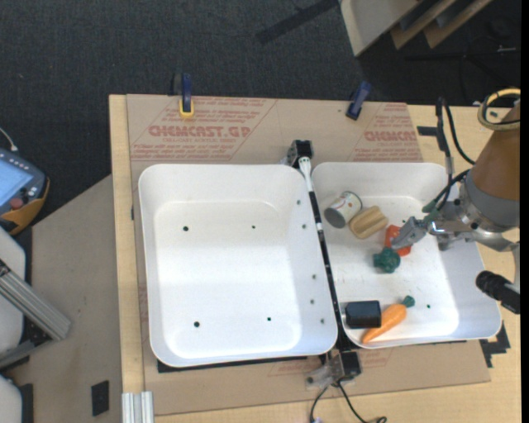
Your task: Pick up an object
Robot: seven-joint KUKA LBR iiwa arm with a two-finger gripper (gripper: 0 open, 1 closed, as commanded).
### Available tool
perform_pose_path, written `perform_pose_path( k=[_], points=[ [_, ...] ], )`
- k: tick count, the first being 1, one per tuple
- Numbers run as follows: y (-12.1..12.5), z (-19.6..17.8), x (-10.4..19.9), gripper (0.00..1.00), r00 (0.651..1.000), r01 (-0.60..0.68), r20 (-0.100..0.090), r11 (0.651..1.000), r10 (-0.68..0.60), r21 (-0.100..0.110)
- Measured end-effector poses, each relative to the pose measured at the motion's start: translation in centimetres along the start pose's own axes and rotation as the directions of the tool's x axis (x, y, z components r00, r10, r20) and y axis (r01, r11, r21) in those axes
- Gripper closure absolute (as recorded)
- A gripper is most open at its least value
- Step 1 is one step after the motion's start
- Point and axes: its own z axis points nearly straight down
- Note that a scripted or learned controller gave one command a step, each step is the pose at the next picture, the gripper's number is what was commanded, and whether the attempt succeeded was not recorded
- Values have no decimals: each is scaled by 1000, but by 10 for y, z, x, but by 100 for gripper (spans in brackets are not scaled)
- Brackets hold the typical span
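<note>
Green-topped orange toy carrot (387,322) flat, right bin's (430,178) near edge

The desk (132,248) carries a brown cardboard sheet (248,124) printed with red lettering. Two blue clamps (185,92) (359,99) grip the sheet's far edge. Black cable (347,406) trails off the near edge. Dark carpet (83,49) lies beyond the desk. A blue-screened device (15,188) sits at the left margin, with a grey metal rail (29,299) below it. Wooden boards (413,21) show top right.
</note>
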Motion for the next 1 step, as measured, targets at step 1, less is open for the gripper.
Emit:
perform_pose_path(
  k=[1],
  points=[
    [-38, -116, -71, 0, 1000, -8, 7, 1000, 8, -4]
  ],
)
